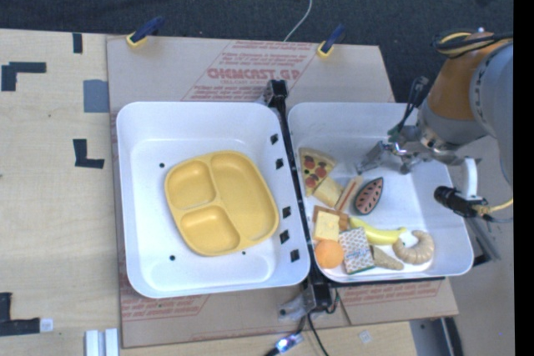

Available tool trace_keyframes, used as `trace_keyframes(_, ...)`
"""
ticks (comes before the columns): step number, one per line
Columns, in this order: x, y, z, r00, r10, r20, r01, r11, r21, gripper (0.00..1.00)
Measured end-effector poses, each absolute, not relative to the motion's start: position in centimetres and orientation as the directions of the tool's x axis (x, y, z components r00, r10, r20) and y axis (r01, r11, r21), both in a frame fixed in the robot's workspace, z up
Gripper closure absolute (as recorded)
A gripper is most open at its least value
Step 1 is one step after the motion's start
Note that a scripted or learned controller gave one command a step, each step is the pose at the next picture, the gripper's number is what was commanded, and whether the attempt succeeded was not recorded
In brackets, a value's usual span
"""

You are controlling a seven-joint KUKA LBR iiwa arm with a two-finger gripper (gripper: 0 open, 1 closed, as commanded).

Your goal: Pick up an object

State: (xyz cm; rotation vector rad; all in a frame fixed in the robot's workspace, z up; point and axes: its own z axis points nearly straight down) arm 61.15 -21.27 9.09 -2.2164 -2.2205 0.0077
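Gripper (373, 158): fingers spread, nothing between them, above right bin (455, 267). Nearest item: brown oval toy (368, 195), just below, beside cheese wedge (327, 193) and pizza slice (314, 167). You should centre over the oval, descend straight, avoid banana (377, 233).

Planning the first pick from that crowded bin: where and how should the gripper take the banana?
Grip the banana across its narrow width at mid-length, coming straight down from above. It lies flat and long, so its sides are the thin way to span. Its ends look crowded by the bagel and sandwich, so the middle seems freest.
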Motion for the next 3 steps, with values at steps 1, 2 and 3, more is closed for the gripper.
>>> trace_keyframes(1,61.2,-21.2,8.4,-0.003,1.000,-0.003,1.000,0.003,-0.002,0.00)
trace_keyframes(2,61.3,-21.1,9.5,-0.004,1.000,-0.003,1.000,0.004,0.000,1.00)
trace_keyframes(3,61.9,-20.2,15.1,-0.002,1.000,0.000,1.000,0.002,0.003,1.00)
